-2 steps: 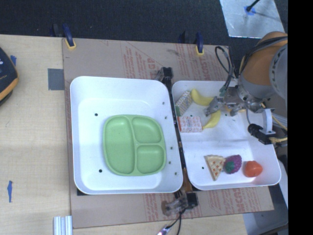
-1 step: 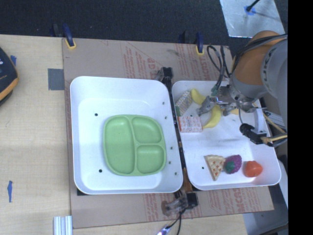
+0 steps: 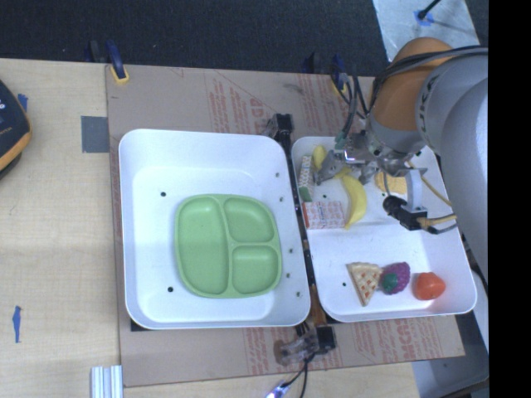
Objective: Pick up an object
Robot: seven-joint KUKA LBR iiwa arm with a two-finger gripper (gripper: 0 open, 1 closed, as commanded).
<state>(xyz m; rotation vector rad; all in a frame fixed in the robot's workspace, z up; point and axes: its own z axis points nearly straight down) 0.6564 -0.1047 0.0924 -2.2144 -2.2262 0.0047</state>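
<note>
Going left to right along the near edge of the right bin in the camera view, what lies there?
Pizza slice → purple grapes → red tomato, all close together in a row.

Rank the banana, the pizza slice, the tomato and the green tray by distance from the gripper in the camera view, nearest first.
From the gripper, low over the right bin's far end:
1. Banana, just beside it in the right bin.
2. Pizza slice and tomato, near end of the right bin; too close to call.
3. Green tray, in the left bin.
</note>
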